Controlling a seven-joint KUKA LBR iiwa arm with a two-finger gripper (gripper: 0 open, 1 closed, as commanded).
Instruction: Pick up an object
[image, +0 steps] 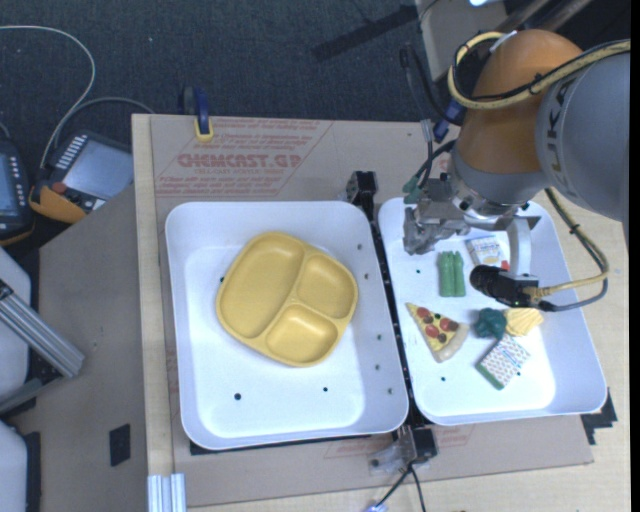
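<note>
My gripper (425, 238) hangs over the far left corner of the right bin (570, 395), open with nothing between its fingers. Just to its right lies a green bundle of sticks (452, 273). Nearer the front lie a pizza slice (438, 330), a teal lump (489, 322), a yellow ridged piece (524, 321) and a green-edged checkered block (503, 361). A small white printed card (484, 248) lies beside the wrist.
The left bin (200, 400) holds a yellow divided plate (287, 297). A black divider with clamps (385, 300) runs between the bins. The grey arm with its orange band (510, 100) covers the right bin's far side. Bare white floor shows at the right bin's front.
</note>
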